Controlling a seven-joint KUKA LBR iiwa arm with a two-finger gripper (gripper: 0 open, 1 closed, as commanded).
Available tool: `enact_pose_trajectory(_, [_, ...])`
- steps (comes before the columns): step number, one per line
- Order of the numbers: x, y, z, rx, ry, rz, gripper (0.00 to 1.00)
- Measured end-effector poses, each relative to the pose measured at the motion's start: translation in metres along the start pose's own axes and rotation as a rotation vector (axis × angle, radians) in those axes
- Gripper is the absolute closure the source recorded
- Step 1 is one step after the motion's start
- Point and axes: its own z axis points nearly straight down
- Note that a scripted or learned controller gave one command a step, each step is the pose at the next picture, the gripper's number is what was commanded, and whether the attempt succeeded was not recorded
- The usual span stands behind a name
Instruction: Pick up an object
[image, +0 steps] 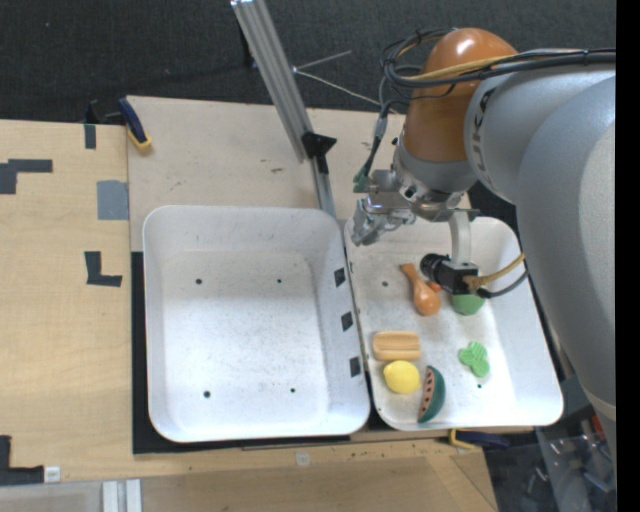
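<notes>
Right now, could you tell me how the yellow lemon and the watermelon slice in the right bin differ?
The lemon is plain yellow and rounded; the watermelon slice is a curved wedge, green along its rind with red flesh. The lemon lies closer to the wall shared with the left bin, the slice on its far side. Both rest side by side near the right bin's front edge, apparently touching.
</notes>
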Motion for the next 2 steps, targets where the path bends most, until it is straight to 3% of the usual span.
enact_pose_trajectory(2, [0.092, 0.039, -0.012, -0.001, 0.000, 0.001, 1.00])
